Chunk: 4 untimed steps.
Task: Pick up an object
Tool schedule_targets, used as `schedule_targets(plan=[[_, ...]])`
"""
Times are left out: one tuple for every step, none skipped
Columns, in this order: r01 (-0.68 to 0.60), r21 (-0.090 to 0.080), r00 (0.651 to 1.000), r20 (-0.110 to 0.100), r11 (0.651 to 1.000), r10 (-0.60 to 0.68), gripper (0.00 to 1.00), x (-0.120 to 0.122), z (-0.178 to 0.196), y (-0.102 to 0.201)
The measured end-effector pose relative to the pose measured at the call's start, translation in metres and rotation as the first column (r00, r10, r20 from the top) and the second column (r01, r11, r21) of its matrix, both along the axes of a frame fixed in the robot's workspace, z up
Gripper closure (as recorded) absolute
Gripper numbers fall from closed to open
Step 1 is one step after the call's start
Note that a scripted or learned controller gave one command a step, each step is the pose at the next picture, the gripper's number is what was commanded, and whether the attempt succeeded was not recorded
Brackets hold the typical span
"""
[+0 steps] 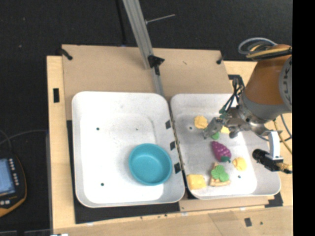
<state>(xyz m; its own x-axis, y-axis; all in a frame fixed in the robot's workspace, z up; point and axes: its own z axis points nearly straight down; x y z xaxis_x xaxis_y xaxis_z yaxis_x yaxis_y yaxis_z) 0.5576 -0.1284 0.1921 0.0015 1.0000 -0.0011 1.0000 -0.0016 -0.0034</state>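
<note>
Toys lie scattered in the right bin (184,107), and any of them would satisfy the task, so the risk is mostly one of aim.

Going left to right: the left bin (88,107) holds a blue bowl (149,163) toward its near right corner, well apart from the arm and unlikely to matter. In the right bin, a yellow block (196,181) sits at the near left corner, close against the bin wall; a grasp there could jam on the rim. Farther back lies a yellow piece (200,121). Beside the block rests a green and tan toy (219,175), and just beyond it a purple grape bunch (221,151), the two nearly touching, so a descent on either could nudge the other or catch both badly. A small yellow piece (239,163) lies to their right.

The gripper (220,129) hangs low over the far middle of the right bin, between the far yellow piece and the grape bunch, with a bit of yellow and green showing right at it. Whether it is open, closed or holding anything I cannot tell; the tip is too dark and small.

My judgement: the toys are small, rounded and probably slick, so a slightly off-centre closing could squirt one sideways, and the gripper would rise with nothing. The cables by the wrist could also drag across nearby pieces.
</note>
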Motion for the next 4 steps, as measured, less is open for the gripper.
schedule_targets(plan=[[-0.001, -0.001, 1.0, 0.0, 1.0, 0.001, 0.0, 0.0, -0.044, -0.006], [0.0, -0.001, 1.0, 0.005, 1.0, 0.0, 0.0, 0.0, -0.092, -0.008], [0.005, 0.001, 1.0, 0.008, 1.0, -0.005, 1.0, 0.001, -0.08, -0.008], [0.002, -0.001, 1.0, 0.009, 1.0, -0.002, 1.0, 0.0, -0.034, -0.017]])
